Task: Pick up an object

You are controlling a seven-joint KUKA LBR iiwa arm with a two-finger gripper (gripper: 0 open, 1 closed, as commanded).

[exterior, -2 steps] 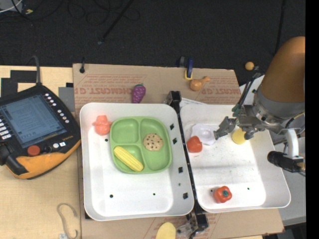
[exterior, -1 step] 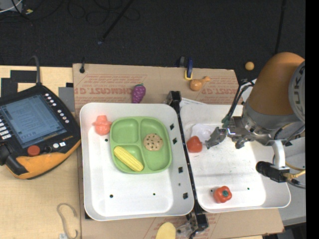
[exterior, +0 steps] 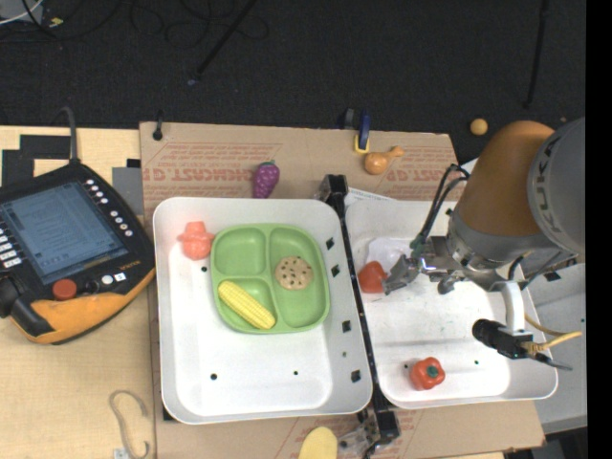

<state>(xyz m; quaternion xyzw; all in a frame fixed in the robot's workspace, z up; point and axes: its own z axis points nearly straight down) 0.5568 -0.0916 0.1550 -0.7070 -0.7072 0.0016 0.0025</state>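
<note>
My gripper (exterior: 400,274) hangs low over the left part of the right bin (exterior: 478,390), under the grey arm with its orange band (exterior: 512,175). A small red round object (exterior: 371,277) lies just left of the gripper, close to the bin's left wall. Whether the gripper touches it I cannot tell. A red pepper with a green stem (exterior: 427,374) lies near the bin's front edge. In the left bin (exterior: 249,390) a green divided plate (exterior: 249,251) holds a yellow corn cob (exterior: 247,305) and a cookie (exterior: 294,273). A pink object (exterior: 195,240) sits beside the plate.
A teach pendant (exterior: 67,247) lies on the bench at the left. Behind the bins, on cardboard, are a purple grape bunch (exterior: 266,178), an orange gourd-like toy (exterior: 381,161) and an orange ball (exterior: 478,126). A yellow object (exterior: 318,443) rests at the front edge.
</note>
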